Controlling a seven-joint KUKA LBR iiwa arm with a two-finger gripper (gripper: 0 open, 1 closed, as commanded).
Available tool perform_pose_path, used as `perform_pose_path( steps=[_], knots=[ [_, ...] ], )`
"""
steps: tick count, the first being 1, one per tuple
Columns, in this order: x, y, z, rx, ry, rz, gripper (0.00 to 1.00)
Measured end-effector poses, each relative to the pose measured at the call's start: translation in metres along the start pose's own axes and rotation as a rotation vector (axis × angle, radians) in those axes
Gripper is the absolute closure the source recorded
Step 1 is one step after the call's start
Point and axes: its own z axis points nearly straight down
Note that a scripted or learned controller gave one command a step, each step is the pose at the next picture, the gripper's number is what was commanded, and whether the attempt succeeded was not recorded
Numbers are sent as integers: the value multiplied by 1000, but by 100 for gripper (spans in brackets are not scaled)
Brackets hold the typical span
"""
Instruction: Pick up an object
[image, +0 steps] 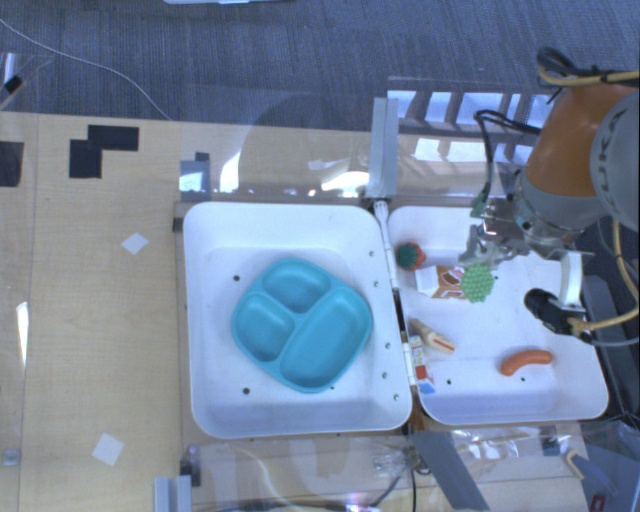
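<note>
My gripper (484, 256) hangs over the upper part of the right bin (570, 400). Just below it, touching or nearly touching, is a green bumpy toy (479, 284); whether the toy is held cannot be seen. A white and orange carton (438, 282) lies to the left of the green toy. Further left, a small green and red ball (408, 255) rests near the bin's left wall. Along that wall, lower down, sits a toy hot dog (432, 341). An orange sausage (526, 362) occupies the lower right of the bin.
The left bin (215, 400) holds a blue divided plate (302, 323) in its middle. A small blue and red piece (421, 376) lies by the wall between the bins. A metal frame (384, 150) rises behind the bins.
</note>
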Motion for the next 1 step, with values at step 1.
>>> perform_pose_path(
  steps=[1],
  knots=[
    [9, -35, 31, 3, 0, 60, 100]
  ],
)
